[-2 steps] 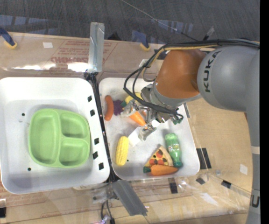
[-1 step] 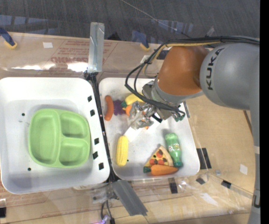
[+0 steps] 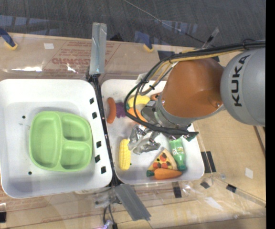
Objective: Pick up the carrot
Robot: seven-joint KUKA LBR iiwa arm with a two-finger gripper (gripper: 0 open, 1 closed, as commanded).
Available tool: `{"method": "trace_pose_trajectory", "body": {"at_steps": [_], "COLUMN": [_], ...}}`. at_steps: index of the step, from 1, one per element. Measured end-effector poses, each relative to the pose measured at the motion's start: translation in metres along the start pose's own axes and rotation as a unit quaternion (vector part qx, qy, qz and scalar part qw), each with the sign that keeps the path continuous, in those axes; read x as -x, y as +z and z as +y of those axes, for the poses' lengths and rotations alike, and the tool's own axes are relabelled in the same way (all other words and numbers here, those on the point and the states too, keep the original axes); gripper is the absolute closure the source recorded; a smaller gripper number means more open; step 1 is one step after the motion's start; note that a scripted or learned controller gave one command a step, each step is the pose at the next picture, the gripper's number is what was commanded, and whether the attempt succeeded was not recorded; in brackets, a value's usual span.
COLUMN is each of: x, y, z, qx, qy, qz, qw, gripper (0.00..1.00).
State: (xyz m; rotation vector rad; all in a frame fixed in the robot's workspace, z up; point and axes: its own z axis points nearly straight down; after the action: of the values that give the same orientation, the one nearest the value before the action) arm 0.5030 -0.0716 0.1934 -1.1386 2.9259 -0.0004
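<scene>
The carrot (image 3: pixel 166 173), orange with a green stub at its left end, lies flat along the front wall of the right bin (image 3: pixel 197 168). My gripper (image 3: pixel 144 140) hangs over the middle of that bin, up and to the left of the carrot and apart from it. The pizza slice (image 3: pixel 162 160) lies between the two. The orange wrist band and grey arm cover the bin's far right part.
In the right bin are a corn cob (image 3: pixel 124 153), a green bottle (image 3: pixel 178 152), an orange-red sausage (image 3: pixel 111 109), a purple piece (image 3: pixel 121 109) and a yellow item (image 3: pixel 140 100). The left bin (image 3: pixel 8 94) holds a green divided plate (image 3: pixel 61 140).
</scene>
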Motion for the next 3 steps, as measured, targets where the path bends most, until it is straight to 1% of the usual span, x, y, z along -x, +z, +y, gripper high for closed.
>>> {"method": "trace_pose_trajectory", "body": {"at_steps": [1, 2, 3], "x": [-0.012, -0.039, -0.085], "y": [-0.057, -0.154, -0.108], "z": [-0.065, -0.151, -0.098], "qx": [-0.001, -0.002, 0.003], "qy": [-0.170, -0.288, -0.421], "qz": [0.000, 0.000, 0.000], "qw": [0.9854, 0.9577, 0.9069], "gripper": [1.00, 1.00, 1.00]}}
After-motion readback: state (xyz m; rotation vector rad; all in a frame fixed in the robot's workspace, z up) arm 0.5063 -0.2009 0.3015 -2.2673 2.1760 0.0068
